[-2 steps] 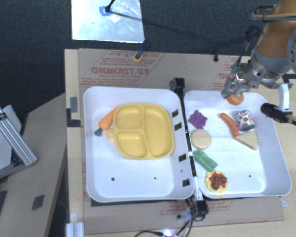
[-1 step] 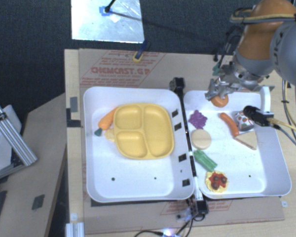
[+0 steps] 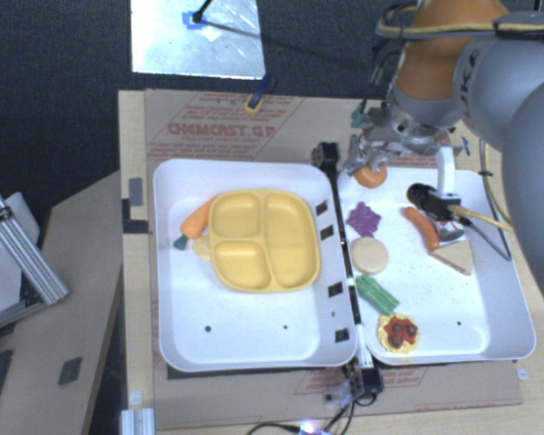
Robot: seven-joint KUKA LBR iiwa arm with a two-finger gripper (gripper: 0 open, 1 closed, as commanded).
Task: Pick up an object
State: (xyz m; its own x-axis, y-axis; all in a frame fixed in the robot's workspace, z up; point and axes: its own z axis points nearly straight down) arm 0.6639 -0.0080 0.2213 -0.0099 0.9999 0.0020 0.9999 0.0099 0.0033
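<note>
My gripper hangs over the far left corner of the right bin. Directly under it lies a small orange piece, touching or nearly touching the gripper's tip. Further into that bin are a purple grape cluster, a round beige cookie, a green pickle, a small yellow disc with red bits, an orange-red sausage and a tan bread wedge.
The left bin holds a yellow divided plate, with an orange carrot tucked against its left rim. A black-clipped divider separates the bins. The grey arm looms over the right bin's far right side.
</note>
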